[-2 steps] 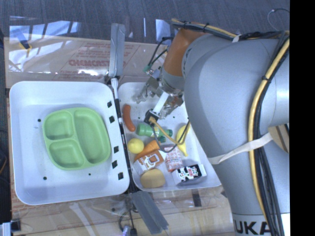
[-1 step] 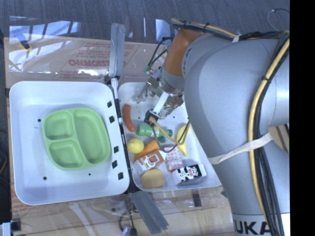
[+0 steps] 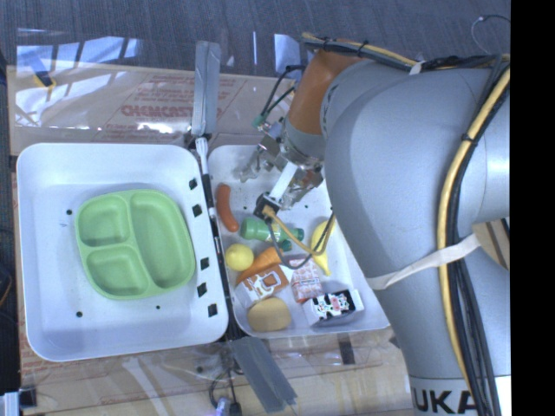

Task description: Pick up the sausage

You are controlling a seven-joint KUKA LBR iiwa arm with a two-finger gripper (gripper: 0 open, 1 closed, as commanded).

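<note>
The sausage [image 3: 226,207] is a short orange-red link lying lengthwise against the left wall of the right bin [image 3: 368,306]. My gripper [image 3: 251,164] hangs over the far part of that bin, a little up and to the right of the sausage's far end, apart from it. Nothing shows between the gripper and the sausage.
Near the sausage lie a green bottle [image 3: 259,229], a lemon [image 3: 238,256], an orange carton [image 3: 263,271], a tan potato [image 3: 269,315], a red-and-white packet [image 3: 305,282], a black-and-white carton [image 3: 333,305] and a banana [image 3: 321,237]. The left bin [image 3: 43,319] holds a green divided plate [image 3: 134,242].
</note>
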